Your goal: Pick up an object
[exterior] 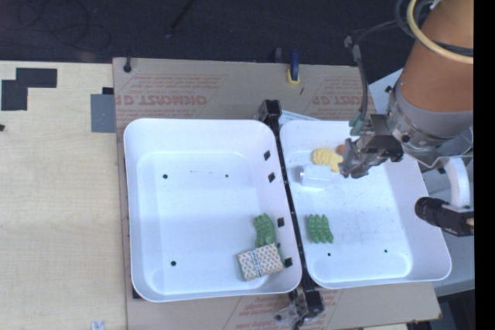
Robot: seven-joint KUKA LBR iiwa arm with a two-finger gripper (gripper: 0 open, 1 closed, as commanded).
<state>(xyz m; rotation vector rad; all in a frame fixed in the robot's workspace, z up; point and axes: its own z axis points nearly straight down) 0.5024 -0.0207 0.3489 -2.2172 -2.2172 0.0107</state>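
Observation:
My gripper (353, 168) hangs over the back of the right bin (387, 259), just right of a yellow lumpy object (326, 158). A small orange thing (340, 148) peeks out beside the gripper's upper edge. A clear, pale object (313, 177) lies just below the yellow one. Nearer the front of the right bin sits a green bumpy object (319, 228). The left bin (193, 166) holds another green object (264, 229) and a patterned beige block (259, 261) near its front right corner.
The black divider (280, 189) between the two bins runs from back to front. The arm's grey and orange body (437, 66) looms over the right bin's back right corner. The brown board (201, 93) lies behind the bins.

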